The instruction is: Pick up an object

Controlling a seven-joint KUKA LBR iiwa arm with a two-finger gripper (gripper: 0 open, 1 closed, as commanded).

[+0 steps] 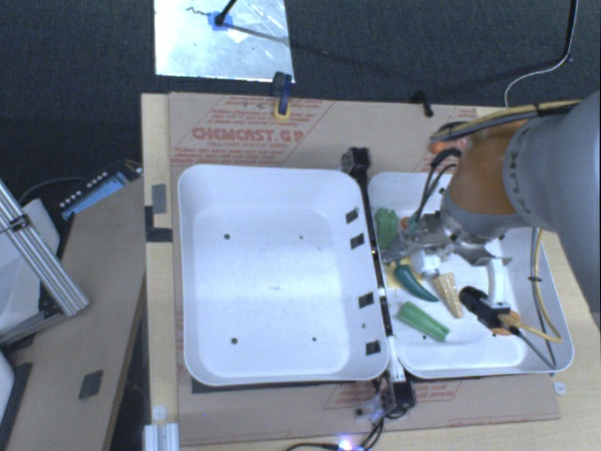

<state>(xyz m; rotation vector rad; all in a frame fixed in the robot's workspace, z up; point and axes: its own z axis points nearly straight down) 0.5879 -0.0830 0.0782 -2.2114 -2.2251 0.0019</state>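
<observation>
The left bin (272, 271) lay bare; every object sat in the right bin (540, 332), so nothing had yet been lifted clear, and the whole pick seemed left to do. Near the divider stood a green piece (386, 224), below it a teal one (413, 283) and a green cylinder (422, 320), with a tan cone (449, 294) beside. The gripper (424, 249) hung low over this cluster, apparently just above the teal piece; whether it was spread or closed could not be told.

The arm (526, 172) is cut off at the right edge and hides much of the right bin (540, 341).
</observation>
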